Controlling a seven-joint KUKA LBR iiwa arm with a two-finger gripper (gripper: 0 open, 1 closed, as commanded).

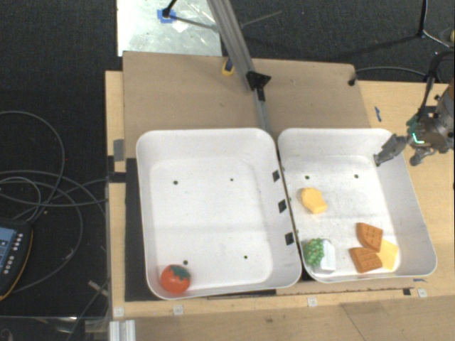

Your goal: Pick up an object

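The gripper (402,153) hangs over the right rim of the right bin (341,144), near its far corner, fingers spread apart with nothing between them. In that bin lie a yellow block (313,200) near the middle, a green and white item (319,253) at the front left, and two brown waffle pieces (367,248) with a yellow wedge (388,253) at the front right. A red tomato (174,278) rests in the front left corner of the left bin (206,144).
A grey pole (234,38) slants across the brown board behind the bins. Black clips (282,205) sit along the seam between the bins. Cables lie on the dark floor at left.
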